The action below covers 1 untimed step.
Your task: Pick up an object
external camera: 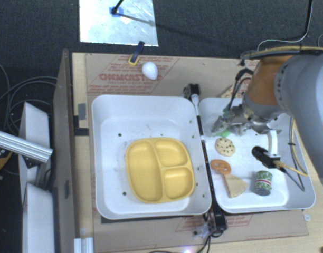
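The right bin (296, 196) holds a round chocolate-chip cookie (225, 146), an orange pretzel-like ring (220, 166), a tan wedge of bread (234, 185) and a small green can (263, 183). My gripper (224, 126) hangs low over the bin's upper left part, just above the cookie and apart from it. The grey arm with its orange band (262, 86) reaches in from the right and hides the bin's far right corner.
The left bin (111, 115) holds a yellow divided plate (160, 168). Behind the bins, on the cardboard, lie a white egg-shaped thing (150, 70) and a small blue and yellow tool (135, 54). A black clip (193, 92) sits at the bins' shared rim.
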Available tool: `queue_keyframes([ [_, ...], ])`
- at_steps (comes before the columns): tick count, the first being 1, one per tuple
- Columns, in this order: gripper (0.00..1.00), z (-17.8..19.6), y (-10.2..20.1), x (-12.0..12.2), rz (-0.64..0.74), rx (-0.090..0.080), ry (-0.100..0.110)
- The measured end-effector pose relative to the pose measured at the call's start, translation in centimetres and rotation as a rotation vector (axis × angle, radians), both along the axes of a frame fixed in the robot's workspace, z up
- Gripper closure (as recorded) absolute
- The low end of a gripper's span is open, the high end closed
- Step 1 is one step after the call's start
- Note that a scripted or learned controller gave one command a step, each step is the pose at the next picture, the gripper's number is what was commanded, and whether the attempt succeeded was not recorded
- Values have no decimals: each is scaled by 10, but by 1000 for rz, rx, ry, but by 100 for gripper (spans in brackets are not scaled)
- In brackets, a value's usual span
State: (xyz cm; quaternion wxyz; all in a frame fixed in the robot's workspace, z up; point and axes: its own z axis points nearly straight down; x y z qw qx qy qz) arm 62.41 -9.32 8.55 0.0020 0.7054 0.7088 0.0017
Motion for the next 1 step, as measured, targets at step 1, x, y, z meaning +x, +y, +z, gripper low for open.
queue_keyframes([
  [1,0,-2,7,-59,-4,1,9],
])
